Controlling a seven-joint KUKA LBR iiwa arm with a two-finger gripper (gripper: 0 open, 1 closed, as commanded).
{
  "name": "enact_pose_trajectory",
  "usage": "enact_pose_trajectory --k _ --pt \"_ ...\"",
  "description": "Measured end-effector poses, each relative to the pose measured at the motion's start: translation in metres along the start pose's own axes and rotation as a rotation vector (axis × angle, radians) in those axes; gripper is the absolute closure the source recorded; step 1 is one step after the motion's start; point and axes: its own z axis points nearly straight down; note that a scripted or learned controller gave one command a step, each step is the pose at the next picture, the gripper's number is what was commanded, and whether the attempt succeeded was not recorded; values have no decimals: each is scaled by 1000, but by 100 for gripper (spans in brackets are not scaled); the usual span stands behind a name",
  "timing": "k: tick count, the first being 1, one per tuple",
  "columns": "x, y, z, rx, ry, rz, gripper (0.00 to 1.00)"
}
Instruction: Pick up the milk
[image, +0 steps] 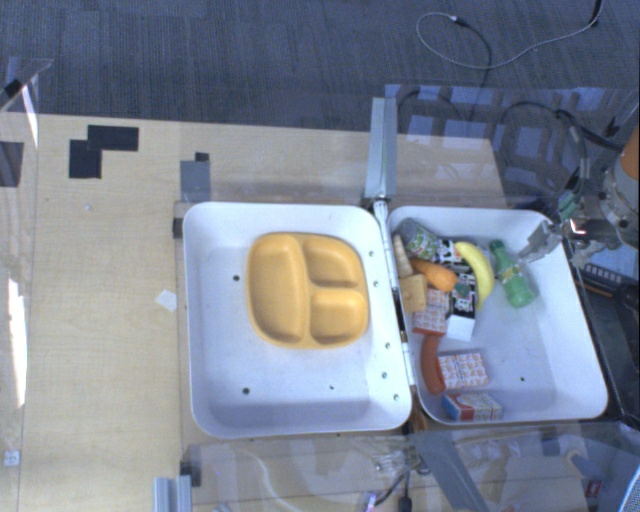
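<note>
The milk (462, 300), a small carton, lies in the right bin (560, 350) just beside the banana (478, 268). I judge it light and stiff (perhaps slick), so I'd pinch its flat sides. I cannot tell whether the claw (540, 242) is apart or together.

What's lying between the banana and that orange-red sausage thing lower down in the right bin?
In the camera view, between the banana and the sausage lie a black-and-white patterned pack and a small white box, crowded close together.
</note>
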Motion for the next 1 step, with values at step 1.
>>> enact_pose_trajectory --k 1 --pt "1 2 -11 -5 -1 -7 100"
